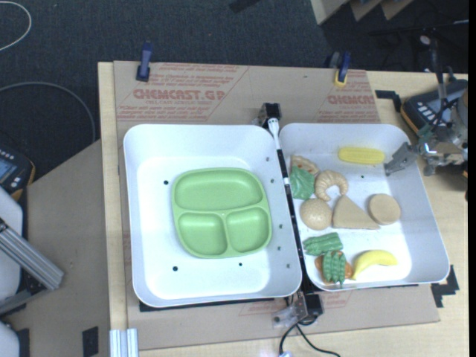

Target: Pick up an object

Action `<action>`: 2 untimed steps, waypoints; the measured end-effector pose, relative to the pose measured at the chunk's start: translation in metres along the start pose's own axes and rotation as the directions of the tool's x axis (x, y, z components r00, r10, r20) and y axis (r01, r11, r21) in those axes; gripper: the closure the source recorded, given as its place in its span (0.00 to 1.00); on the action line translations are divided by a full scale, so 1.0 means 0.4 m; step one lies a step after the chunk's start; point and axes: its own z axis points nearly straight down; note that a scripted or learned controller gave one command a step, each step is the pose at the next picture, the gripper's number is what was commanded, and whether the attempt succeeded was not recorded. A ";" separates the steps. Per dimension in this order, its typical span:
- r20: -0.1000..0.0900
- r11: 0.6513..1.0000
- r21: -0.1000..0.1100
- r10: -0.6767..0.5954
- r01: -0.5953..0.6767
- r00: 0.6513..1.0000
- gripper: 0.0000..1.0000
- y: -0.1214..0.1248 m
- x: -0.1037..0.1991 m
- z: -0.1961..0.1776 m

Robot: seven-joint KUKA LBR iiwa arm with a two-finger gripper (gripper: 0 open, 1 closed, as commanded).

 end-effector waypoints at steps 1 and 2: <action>-0.007 1.000 0.014 0.001 -0.001 1.000 0.00 -0.150 0.095 0.258; 0.003 1.000 -0.007 0.000 0.000 1.000 0.00 -0.150 0.207 0.292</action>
